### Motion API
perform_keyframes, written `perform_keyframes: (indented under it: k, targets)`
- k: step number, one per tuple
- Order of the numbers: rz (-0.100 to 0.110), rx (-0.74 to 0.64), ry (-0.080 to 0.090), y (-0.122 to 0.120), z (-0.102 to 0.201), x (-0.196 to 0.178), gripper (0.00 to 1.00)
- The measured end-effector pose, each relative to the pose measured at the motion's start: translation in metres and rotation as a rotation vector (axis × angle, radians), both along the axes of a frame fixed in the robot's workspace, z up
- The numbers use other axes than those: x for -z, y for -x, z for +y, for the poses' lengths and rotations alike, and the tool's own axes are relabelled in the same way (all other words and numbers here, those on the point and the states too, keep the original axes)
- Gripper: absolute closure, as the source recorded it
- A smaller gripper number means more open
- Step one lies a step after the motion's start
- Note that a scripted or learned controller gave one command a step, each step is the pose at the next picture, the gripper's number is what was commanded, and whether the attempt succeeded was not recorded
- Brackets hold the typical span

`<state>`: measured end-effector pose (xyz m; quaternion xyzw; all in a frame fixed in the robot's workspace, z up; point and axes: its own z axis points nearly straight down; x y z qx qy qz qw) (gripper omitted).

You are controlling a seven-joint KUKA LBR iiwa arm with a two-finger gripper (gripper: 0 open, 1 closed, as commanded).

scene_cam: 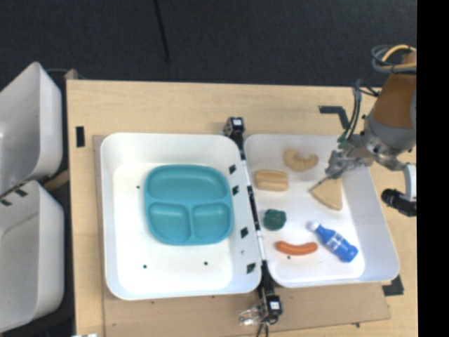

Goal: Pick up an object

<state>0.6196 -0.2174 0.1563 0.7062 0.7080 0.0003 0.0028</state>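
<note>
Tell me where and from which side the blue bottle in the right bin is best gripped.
Probably from straight above, across the middle of the blue bottle. It lies flat on its side, slanted, white cap toward the left bin, so fingers should close across its narrow width. The orange sausage lies close by the cap end, so keep to the body.

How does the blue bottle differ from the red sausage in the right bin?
The blue plastic bottle has a white cap and lies slantwise; the red toy sausage is one colour and lies nearly level. The bottle is thicker and straight, the sausage thinner and slightly curved. Both lie flat near the right white bin's front edge.
</note>
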Motion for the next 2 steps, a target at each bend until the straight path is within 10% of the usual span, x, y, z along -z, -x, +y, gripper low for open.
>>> perform_keyframes:
  k: [2]
  targets:
    - [0.001, -0.003, -0.002, -0.012, -0.003, -0.076, 1.0]
